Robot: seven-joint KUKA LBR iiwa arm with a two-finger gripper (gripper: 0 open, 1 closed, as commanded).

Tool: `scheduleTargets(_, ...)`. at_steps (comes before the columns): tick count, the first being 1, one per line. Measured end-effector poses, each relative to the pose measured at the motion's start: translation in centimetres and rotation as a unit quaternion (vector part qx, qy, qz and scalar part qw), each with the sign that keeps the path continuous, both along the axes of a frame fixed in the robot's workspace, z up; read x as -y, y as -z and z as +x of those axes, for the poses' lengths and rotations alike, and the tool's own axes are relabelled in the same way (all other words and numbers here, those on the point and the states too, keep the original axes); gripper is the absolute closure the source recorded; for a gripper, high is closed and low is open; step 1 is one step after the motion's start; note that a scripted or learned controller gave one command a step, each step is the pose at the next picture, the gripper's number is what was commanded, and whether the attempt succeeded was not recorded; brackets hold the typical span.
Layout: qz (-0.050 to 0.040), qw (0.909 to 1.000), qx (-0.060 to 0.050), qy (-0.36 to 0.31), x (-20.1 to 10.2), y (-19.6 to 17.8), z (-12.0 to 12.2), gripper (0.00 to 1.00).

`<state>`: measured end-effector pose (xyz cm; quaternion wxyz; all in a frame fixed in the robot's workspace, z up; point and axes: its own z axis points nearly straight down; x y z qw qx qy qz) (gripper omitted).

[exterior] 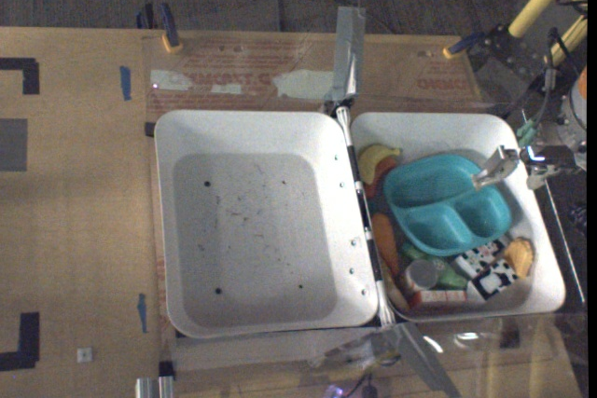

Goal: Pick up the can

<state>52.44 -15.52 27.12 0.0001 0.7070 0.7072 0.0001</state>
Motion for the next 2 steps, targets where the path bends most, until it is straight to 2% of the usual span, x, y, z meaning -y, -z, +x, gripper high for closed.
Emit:
scheduleTargets(1, -0.0004, 0.9984, 0.002, -0.056, 2.7, 14.1, 1.9, 0.00)
scheduleTargets(2, -0.0005, 0.9992, 0.015, -0.037, 5.7, 14.9, 0.2, 0.00)
